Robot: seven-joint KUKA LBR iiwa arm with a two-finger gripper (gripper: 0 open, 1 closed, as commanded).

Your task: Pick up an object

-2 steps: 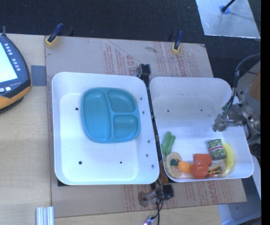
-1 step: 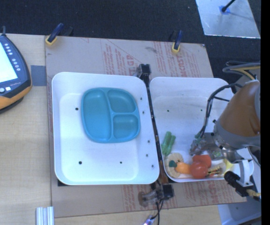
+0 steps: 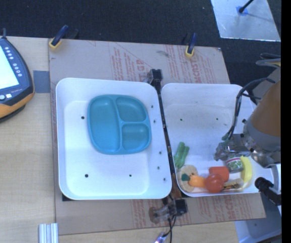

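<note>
Right bin (image 3: 201,97): hand (image 3: 231,153) above toy food (image 3: 216,178).

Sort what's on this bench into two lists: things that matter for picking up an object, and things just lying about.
For the job:
- gripper, low over the right bin
- banana
- tomato
- carrot
- green vegetable

Lying about:
- blue divided plate in the left bin
- teach pendant
- clamps on the cardboard sheet
</note>
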